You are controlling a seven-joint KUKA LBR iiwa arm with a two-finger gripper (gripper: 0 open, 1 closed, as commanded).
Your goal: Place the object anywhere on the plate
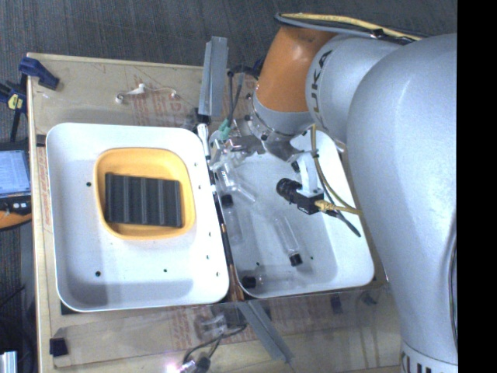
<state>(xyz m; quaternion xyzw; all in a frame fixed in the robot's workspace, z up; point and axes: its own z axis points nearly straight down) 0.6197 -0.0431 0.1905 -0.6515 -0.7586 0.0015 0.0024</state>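
A yellow plate [141,162] with rounded corners lies in the left bin [78,263]. A dark ridged rectangular object [144,200] rests flat on the plate, covering most of its middle. My gripper [220,155] hangs over the upper left corner of the right bin [342,263], close to the wall between the two bins. It is to the right of the plate and apart from the dark object. The wrist and its cables hide much of the gripper, and I see nothing clearly held in it.
Several small clear items with black ends [292,247] lie on the right bin's floor. A black cylinder with a yellow cable [295,193] hangs from the wrist. The big grey arm covers the right side. Metal brackets [214,72] stand behind the bins.
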